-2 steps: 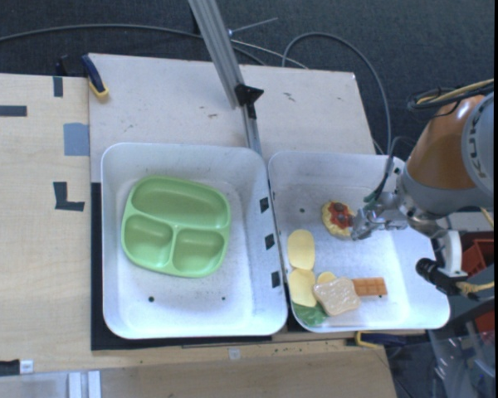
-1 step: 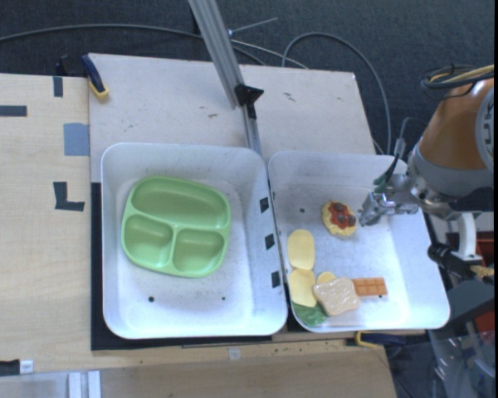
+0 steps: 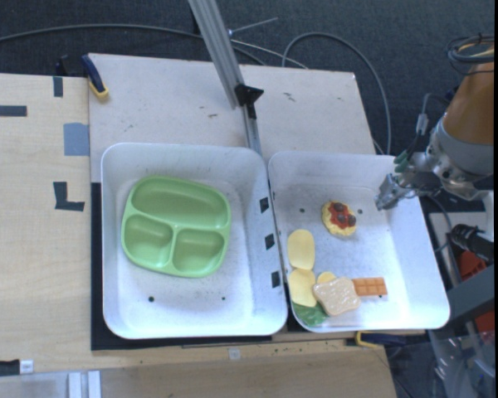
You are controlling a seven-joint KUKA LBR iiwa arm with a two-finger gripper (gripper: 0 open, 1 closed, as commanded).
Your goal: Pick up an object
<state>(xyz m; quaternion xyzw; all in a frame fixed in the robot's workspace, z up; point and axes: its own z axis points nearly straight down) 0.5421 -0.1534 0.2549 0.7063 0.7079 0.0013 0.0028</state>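
Observation:
The right bin (image 3: pixel 415 255) holds several toy foods. A small round piece with red topping (image 3: pixel 339 218) lies near its middle. Two yellow oval pieces (image 3: pixel 300 249) (image 3: pixel 301 287) lie along the left wall. A tan toast slice (image 3: pixel 338 295), an orange cracker (image 3: pixel 369 287) and a bit of green leaf (image 3: pixel 312 314) sit at the front. My gripper (image 3: pixel 389 193) hangs over the bin's far right part, to the right of the red-topped piece and apart from it, with nothing seen in it.
The left bin (image 3: pixel 116 305) carries a green divided plate (image 3: pixel 176 226). A slanted metal pole (image 3: pixel 224 56) stands behind the bins. Cables (image 3: pixel 332 44) loop on the dark floor at the back. The grey arm (image 3: pixel 473 131) comes in from the right.

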